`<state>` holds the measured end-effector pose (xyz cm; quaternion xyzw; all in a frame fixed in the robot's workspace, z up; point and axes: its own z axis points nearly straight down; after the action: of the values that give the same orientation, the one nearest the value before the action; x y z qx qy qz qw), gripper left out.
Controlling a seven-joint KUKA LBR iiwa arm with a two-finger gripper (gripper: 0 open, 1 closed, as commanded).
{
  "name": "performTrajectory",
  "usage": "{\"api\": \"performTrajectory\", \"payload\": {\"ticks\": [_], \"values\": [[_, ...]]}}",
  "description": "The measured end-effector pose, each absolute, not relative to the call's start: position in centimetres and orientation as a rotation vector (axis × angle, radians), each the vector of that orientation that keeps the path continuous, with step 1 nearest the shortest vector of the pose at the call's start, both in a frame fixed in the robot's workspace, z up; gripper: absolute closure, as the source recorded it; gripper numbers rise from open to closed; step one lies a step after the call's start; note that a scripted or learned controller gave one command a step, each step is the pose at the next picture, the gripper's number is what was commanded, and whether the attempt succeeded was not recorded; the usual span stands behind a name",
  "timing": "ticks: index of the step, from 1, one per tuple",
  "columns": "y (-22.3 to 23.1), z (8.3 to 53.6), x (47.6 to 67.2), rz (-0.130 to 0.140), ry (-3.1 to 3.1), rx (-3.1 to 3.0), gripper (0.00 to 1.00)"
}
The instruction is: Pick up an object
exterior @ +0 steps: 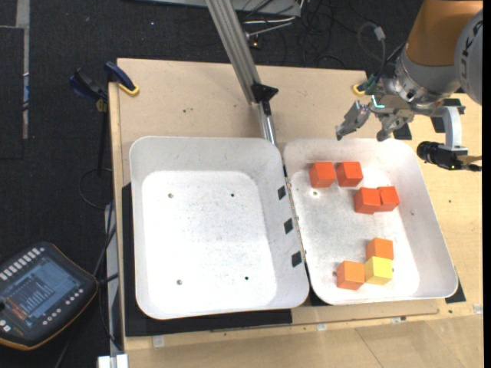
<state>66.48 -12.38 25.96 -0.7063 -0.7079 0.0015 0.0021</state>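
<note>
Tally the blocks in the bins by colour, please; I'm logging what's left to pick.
Orange blocks: 6
Yellow blocks: 1
Total: 7, all in the right bin.

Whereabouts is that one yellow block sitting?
The yellow block lies in the right bin, near its front edge, touching two orange blocks.

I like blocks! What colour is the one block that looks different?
Yellow, seen in the camera view.
</note>
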Motion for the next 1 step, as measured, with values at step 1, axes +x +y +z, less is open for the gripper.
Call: {"api": "performTrajectory", "payload": {"ticks": [1], "values": [[-12.38, 26.21, 66.51, 0.003, -2.224, -2.217, 0.00]]}}
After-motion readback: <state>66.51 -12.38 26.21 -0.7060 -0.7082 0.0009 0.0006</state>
